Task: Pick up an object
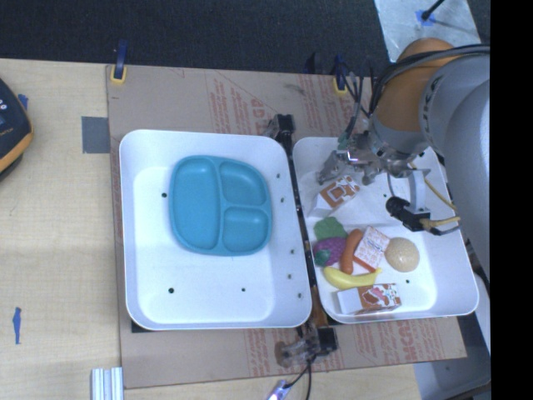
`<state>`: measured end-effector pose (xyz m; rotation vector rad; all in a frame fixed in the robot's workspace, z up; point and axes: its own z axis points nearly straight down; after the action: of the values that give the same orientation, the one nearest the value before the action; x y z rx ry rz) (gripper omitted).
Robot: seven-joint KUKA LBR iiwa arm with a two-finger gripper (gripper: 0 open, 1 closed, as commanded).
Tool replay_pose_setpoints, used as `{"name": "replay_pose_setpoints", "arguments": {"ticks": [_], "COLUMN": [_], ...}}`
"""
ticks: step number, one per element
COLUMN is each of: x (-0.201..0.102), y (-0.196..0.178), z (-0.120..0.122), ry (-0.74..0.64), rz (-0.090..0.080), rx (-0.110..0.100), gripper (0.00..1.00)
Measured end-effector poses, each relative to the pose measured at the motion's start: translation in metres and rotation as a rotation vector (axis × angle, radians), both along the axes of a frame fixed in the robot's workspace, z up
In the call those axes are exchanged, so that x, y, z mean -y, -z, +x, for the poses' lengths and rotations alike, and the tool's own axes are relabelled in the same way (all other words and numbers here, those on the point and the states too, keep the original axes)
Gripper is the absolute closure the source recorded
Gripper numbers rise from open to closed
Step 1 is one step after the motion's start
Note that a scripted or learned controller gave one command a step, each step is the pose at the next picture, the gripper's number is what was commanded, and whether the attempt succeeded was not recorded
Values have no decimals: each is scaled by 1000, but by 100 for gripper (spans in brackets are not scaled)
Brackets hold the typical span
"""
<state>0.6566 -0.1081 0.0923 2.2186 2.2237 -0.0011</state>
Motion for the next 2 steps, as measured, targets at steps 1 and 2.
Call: {"name": "replay_pose_setpoints", "arguments": {"ticks": [1,2], "x": [-8,-7], "y": [1,-10], "z": [-12,-11], "ry": [-1,-1], "rz": [0,0], "rx": [-4,-5], "gripper": [0,100]}}
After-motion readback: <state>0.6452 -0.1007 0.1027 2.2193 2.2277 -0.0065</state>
